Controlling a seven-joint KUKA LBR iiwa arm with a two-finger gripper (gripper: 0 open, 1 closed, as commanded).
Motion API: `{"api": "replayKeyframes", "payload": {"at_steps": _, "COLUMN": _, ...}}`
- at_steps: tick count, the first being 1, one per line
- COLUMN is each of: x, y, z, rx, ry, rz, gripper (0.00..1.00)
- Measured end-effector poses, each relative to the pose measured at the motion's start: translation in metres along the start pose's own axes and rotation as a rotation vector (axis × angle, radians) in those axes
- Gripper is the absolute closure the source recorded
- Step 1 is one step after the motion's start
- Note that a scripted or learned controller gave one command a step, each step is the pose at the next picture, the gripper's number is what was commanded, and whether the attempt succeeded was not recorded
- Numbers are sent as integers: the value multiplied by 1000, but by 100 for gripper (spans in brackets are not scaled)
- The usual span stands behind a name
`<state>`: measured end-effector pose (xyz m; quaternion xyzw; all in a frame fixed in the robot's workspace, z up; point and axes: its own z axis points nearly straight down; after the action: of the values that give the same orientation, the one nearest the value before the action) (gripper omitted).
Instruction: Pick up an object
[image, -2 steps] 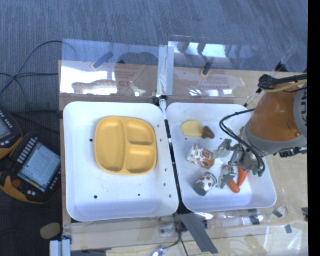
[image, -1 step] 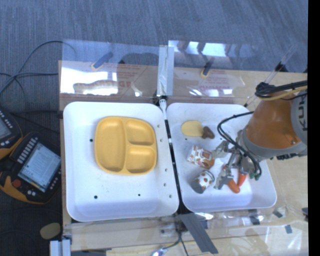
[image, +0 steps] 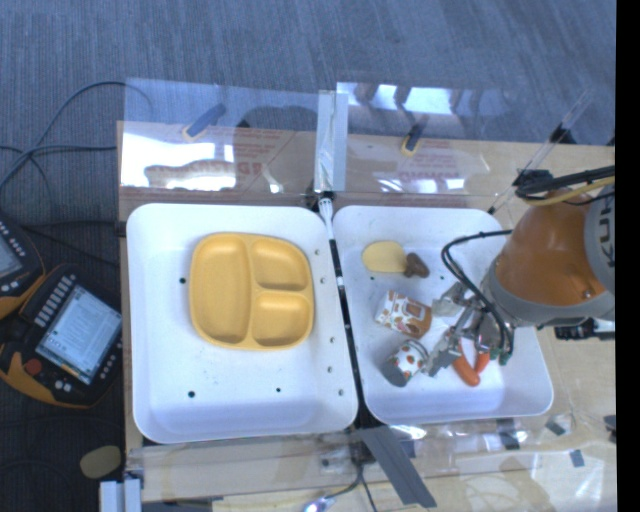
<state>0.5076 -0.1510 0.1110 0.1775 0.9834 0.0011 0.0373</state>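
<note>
Carrot (image: 468, 373), a small orange piece, lies just beneath the pincer (image: 452, 350) in the right bin (image: 520, 400), toward that bin's five o'clock corner; it looks the likeliest pick, though that is a guess from how close the tool hangs. Whether the pincer is wide, narrow or closed on anything cannot be told: cables and metal parts crowd the tip. Nothing is plainly lifted, so the pick looks not yet done; a secure grip and the rise out of the bin remain.

Outward from the tool: at nine o'clock, just beside it, a small white cup-like item (image: 405, 360) with red marks, lying tilted. At about eleven o'clock, near, a white and brown patterned packet (image: 403, 314). Further at eleven o'clock, a flat yellow oval piece (image: 383, 257) touching a small brown lump (image: 416, 265). Well apart at nine o'clock, in the left bin (image: 150, 400), a yellow divided tray (image: 252, 289) sits flat. The carrot is stubby, smooth, bright orange-red, partly hidden by the tool
</note>
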Motion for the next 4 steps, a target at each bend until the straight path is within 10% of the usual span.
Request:
{"api": "replayKeyframes", "payload": {"at_steps": 1, "x": -9, "y": -1, "z": -16, "rx": 4, "ry": -32, "rz": 2, "gripper": 100}}
{"api": "replayKeyframes", "payload": {"at_steps": 2, "x": 48, "y": 78, "z": -75, "rx": 9, "ry": 73, "rz": -158, "gripper": 100}}
{"api": "replayKeyframes", "payload": {"at_steps": 3, "x": 63, "y": 120, "z": -76, "rx": -7, "ry": 74, "rz": -567, "gripper": 100}}
{"api": "replayKeyframes", "payload": {"at_steps": 4, "x": 30, "y": 86, "z": -104, "rx": -20, "ry": 73, "rz": -915, "gripper": 100}}
